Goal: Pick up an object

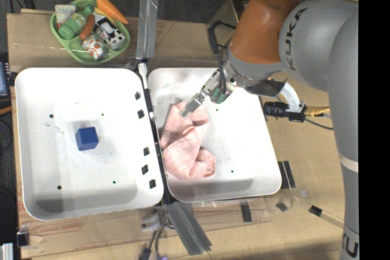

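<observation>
Nearest the lower edge of the frame lie the front rims of the two bins. In the right bin [256, 149] a crumpled pink cloth [186, 143] lies against the left wall, just right of the divider between the bins. At the cloth's upper end, in the middle of the frame, the gripper [194, 105] slants down from the upper right, its tip at or touching the fabric; whether the fingers are spread or closed on a fold cannot be told from here. In the left bin [36, 131] a blue cube [87, 137] sits alone. A green bowl of toy food [89, 29] rests at the upper left.

The risk is that the fingers catch only a thin edge, and the cloth slides out on lifting.
</observation>
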Tool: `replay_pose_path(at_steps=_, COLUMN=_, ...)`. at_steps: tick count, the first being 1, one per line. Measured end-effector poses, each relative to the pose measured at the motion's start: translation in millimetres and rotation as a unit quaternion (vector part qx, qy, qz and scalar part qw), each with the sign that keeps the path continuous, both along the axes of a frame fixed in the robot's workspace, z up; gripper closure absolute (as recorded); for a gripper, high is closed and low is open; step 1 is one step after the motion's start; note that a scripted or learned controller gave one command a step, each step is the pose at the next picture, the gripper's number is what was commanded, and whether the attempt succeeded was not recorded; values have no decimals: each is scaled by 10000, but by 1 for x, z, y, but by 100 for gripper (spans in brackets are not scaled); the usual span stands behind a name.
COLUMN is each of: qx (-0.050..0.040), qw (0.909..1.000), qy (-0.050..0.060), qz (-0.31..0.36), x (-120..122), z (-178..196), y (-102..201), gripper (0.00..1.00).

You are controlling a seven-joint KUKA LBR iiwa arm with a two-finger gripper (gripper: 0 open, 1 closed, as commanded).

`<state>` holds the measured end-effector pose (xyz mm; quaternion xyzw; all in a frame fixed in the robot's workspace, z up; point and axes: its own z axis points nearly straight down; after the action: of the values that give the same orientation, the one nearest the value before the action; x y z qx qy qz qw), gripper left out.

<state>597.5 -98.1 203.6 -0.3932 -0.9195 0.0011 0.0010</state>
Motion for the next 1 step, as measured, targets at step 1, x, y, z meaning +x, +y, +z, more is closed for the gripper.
replay_pose_path(at_steps=1, qx=5, qw=9995, qy=10, qz=-316, x=6, z=-108, y=-20, gripper=0)
